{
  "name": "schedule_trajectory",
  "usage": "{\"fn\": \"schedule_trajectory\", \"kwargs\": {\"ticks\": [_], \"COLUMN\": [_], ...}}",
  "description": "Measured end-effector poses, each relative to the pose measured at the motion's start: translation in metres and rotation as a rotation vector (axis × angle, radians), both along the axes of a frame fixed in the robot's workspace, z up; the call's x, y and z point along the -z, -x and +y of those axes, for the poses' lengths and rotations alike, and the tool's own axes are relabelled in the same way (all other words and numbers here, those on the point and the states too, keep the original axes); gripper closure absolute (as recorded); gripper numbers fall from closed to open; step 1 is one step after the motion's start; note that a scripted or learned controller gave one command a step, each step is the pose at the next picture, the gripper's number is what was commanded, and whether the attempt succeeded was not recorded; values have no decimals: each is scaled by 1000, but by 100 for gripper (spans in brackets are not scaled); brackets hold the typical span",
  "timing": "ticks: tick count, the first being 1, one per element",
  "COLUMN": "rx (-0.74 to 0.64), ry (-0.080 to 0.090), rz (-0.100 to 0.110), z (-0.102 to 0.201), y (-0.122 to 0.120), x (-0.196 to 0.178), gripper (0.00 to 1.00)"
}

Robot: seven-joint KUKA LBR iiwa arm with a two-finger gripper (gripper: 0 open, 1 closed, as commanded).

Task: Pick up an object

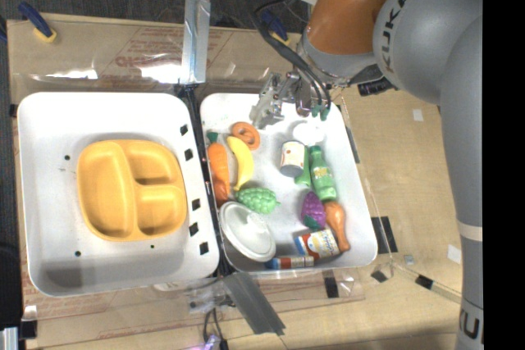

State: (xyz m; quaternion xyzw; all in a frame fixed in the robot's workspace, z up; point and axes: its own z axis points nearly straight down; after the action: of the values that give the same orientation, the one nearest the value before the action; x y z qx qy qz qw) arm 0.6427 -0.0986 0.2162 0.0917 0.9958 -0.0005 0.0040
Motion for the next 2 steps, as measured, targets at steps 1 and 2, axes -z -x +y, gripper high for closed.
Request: {"fn": "schedule_trajectory", "kwargs": {"ticks": [1, 2], "rx": [153, -61], "ry": [-1, -3], "rz": [6, 15], "z": [-4, -46], "y": [10, 8], "x": [-68, -11], "gripper": [100, 100]}}
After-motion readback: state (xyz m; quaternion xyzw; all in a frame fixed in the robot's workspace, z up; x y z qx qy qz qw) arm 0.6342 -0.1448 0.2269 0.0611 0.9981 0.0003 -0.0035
